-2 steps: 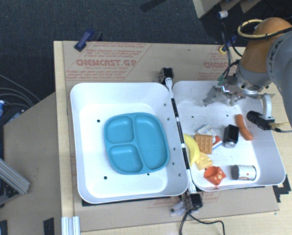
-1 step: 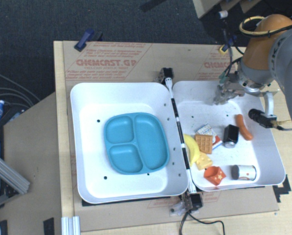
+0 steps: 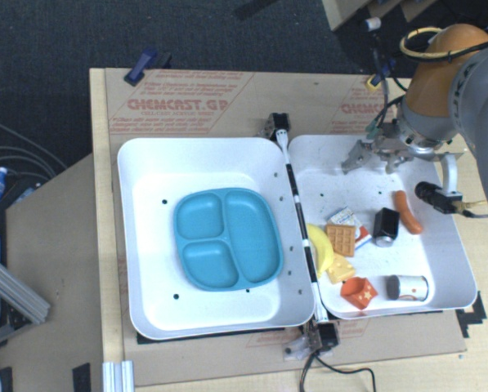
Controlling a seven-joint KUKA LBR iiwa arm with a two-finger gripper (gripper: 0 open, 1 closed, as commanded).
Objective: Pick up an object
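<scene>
While a blue tray (image 3: pixel 226 238) is sitting alone in the left bin (image 3: pixel 141 163), the gripper (image 3: pixel 378 155) is hovering over the far end of the right bin (image 3: pixel 449 288), fingers spread and pinching nothing. Nearest to it, an orange sausage (image 3: pixel 407 211) is lying toward the camera and slightly right, its long axis running roughly away from the viewer; a black can (image 3: pixel 385 225) is resting just beside it.

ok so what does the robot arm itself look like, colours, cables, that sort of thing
The arm is rounded and grey, with a broad orange band above the wrist. A pale cable loops over the orange part, and thinner wires run down its left side. The gripper is a small grey metal assembly with thin fingers.
</scene>
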